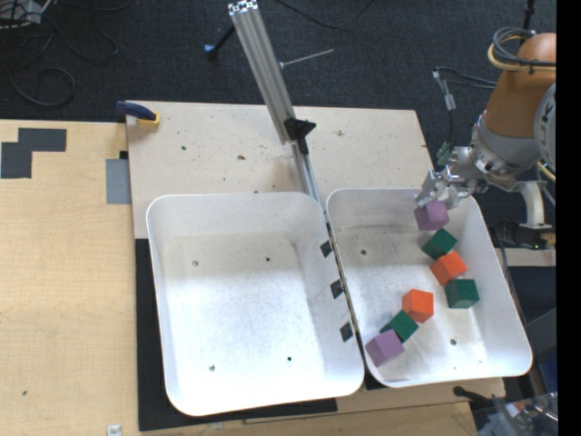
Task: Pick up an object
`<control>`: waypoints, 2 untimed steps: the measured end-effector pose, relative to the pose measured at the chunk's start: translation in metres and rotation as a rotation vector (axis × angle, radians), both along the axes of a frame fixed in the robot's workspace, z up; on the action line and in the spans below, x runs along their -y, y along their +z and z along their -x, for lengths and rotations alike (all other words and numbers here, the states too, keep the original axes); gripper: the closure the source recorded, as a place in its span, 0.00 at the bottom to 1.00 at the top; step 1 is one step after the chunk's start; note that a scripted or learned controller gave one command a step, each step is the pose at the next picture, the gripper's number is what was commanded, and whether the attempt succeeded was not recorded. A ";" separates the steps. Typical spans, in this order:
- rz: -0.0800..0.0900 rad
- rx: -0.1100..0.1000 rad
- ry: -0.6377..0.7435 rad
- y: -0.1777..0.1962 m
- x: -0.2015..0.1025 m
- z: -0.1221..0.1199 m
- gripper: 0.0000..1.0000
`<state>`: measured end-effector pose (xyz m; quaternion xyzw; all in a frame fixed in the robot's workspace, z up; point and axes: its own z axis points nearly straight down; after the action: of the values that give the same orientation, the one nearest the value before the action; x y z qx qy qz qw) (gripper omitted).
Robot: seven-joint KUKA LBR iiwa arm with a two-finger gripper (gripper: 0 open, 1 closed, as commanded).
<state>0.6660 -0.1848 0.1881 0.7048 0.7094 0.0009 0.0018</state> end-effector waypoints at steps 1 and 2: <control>0.000 -0.001 0.002 0.048 0.001 -0.001 1.00; -0.004 -0.008 -0.002 0.036 -0.055 0.001 1.00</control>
<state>0.6653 -0.1294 0.2243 0.7054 0.7088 -0.0006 -0.0026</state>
